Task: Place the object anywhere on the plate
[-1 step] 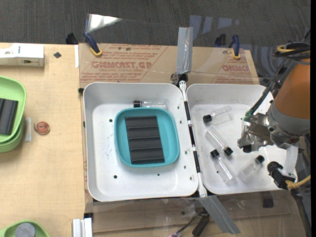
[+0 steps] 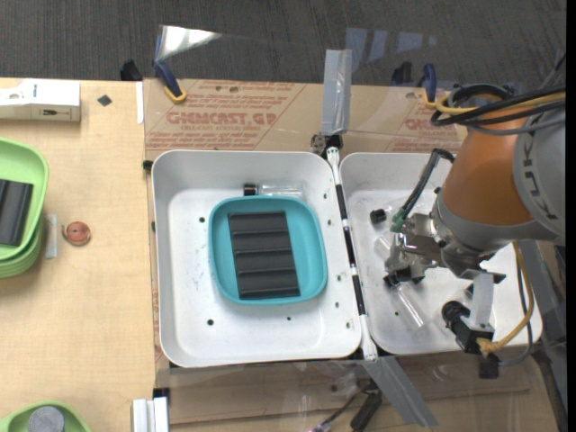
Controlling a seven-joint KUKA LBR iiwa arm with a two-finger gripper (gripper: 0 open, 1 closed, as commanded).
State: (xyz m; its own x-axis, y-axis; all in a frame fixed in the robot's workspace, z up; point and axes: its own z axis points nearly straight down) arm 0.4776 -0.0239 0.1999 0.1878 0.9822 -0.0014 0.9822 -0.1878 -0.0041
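A teal square plate lies in the middle of the left bin. A dark grey ridged block rests on the plate and covers most of its centre. My gripper is down in the right bin, near that bin's left-centre and apart from the plate. A small clear tube lies on the bin floor just below the gripper. A small black and green piece sits above the gripper. The arm's orange band hides the bin's right part.
A clear tube with a black end lies in the left bin behind the plate. The ridge between the bins separates gripper and plate. A green tray and a small red disc sit on the bench at left. Cables run over the arm.
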